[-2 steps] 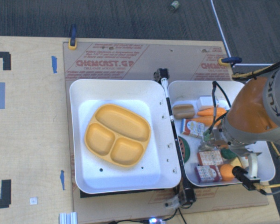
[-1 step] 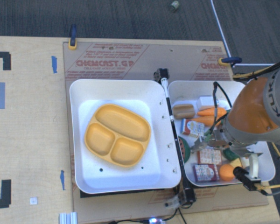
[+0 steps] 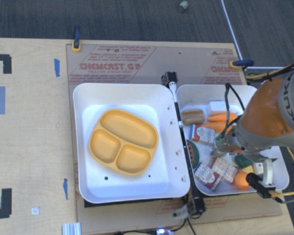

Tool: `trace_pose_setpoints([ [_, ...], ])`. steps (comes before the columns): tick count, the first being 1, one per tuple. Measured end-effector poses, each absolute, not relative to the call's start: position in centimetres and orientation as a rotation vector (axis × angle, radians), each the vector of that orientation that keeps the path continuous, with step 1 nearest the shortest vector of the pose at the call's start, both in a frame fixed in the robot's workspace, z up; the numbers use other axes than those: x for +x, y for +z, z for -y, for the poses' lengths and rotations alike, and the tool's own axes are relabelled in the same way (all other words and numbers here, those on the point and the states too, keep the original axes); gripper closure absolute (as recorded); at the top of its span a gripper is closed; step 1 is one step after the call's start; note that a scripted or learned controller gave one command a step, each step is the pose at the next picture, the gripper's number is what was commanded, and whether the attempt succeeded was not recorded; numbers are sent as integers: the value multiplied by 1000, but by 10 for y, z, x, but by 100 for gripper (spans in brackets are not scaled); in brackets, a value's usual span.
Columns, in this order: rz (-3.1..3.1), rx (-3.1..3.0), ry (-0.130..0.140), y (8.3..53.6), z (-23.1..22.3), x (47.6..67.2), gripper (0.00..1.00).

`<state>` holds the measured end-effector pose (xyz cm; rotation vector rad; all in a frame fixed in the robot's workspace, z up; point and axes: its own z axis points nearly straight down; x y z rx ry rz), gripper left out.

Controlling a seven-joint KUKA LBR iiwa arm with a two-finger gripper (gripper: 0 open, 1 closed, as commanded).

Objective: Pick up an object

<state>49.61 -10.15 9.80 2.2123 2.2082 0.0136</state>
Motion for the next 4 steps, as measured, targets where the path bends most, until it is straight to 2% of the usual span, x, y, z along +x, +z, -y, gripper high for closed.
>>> trace_pose_setpoints([
  [1,-2212,2214,10,88,96,486,100],
  [2,-2216,2221,0,87,94,493,100],
  [3,-2204,2219,-3,88,98,493,0],
  [4,-2209,2216,6,98,95,495,100],
])
